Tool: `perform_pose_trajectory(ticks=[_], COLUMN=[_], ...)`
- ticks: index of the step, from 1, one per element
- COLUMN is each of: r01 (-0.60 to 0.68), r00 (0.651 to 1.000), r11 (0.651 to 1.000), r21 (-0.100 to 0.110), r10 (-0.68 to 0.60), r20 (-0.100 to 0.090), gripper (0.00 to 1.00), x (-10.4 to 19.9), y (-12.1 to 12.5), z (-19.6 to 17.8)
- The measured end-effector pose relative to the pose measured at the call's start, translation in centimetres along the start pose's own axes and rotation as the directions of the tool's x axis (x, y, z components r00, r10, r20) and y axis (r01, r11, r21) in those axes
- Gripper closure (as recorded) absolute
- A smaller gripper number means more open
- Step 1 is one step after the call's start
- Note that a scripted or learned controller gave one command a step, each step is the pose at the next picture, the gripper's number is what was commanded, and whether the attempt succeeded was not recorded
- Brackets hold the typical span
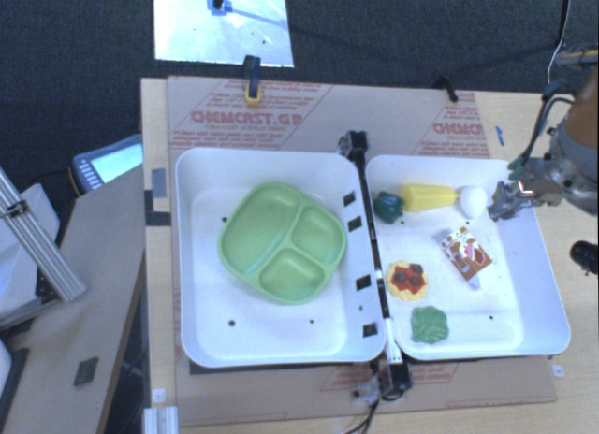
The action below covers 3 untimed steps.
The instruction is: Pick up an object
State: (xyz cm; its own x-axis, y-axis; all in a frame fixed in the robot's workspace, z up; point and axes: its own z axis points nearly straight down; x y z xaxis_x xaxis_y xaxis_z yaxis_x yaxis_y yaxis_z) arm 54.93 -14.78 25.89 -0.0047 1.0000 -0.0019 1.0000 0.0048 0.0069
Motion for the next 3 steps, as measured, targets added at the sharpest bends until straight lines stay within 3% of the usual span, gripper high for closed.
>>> perform_pose_trajectory(ticks=[3], r01=[0.005], r00=[1.000], r11=[1.000], r21=[0.006], r10=[-0.005], r20=[-0.004], gripper=[1.00], x=[15.0], y=[-0.3], z=[2.4])
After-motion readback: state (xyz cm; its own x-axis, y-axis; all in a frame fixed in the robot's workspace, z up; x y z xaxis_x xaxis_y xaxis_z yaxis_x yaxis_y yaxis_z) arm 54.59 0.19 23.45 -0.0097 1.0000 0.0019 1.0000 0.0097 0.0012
